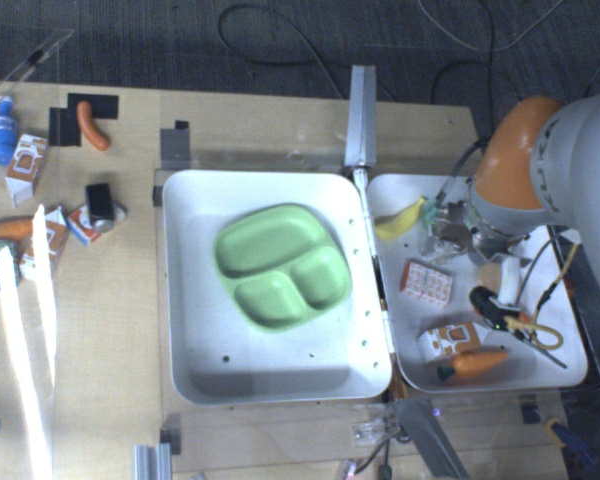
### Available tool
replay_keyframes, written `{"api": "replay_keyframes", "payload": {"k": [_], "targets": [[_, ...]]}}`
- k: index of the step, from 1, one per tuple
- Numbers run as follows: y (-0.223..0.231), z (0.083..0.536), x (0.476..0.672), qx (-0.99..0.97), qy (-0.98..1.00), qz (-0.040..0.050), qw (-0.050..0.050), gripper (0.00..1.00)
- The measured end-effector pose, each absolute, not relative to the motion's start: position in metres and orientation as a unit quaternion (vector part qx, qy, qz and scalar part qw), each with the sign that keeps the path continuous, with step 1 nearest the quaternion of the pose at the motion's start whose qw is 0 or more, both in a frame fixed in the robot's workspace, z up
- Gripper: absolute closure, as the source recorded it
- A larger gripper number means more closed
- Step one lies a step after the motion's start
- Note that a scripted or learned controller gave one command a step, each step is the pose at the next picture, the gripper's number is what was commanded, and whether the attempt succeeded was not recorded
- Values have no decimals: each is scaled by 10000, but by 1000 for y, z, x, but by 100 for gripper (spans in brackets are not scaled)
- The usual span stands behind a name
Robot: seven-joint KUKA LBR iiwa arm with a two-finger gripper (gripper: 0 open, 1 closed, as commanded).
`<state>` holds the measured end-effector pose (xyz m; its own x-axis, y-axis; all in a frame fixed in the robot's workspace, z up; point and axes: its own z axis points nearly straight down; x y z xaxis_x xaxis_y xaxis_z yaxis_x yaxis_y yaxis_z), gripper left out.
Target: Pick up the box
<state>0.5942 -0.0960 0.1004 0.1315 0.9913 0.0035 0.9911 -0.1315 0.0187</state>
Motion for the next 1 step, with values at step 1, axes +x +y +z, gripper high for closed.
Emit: {"api": "replay_keyframes", "payload": {"k": [1], "targets": [[-96,100,594,7522,6589,73,57,0]]}}
